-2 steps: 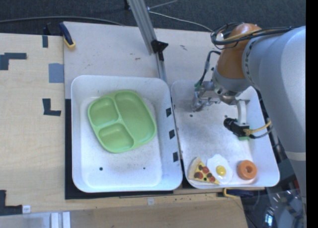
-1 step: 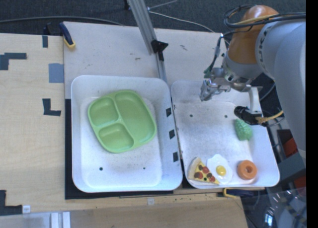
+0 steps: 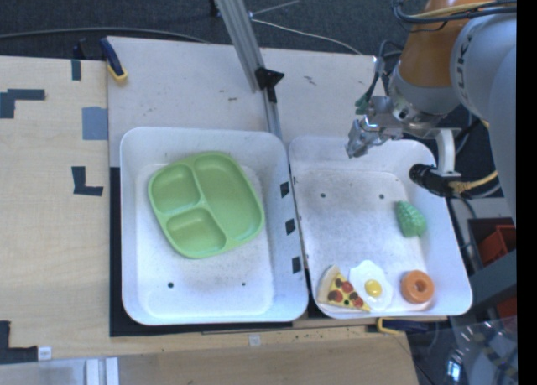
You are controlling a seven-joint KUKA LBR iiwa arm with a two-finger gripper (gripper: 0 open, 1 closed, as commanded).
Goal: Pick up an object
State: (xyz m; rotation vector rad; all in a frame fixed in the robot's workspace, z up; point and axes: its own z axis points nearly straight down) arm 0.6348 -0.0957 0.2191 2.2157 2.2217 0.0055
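Along the near edge of the right-hand white bin (image 3: 312,207) lie three toy foods: a pizza slice (image 3: 341,289) at the near left corner, a fried egg (image 3: 370,283) touching it, and an orange doughnut (image 3: 417,287) toward the near right corner. Farther back, near the bin's right wall, sits a green leafy toy (image 3: 411,218). Left of this bin, the other white bin (image 3: 134,207) holds a green divided plate (image 3: 205,203). Over the right bin's far edge hovers the gripper (image 3: 358,144), carrying nothing; its opening cannot be made out.
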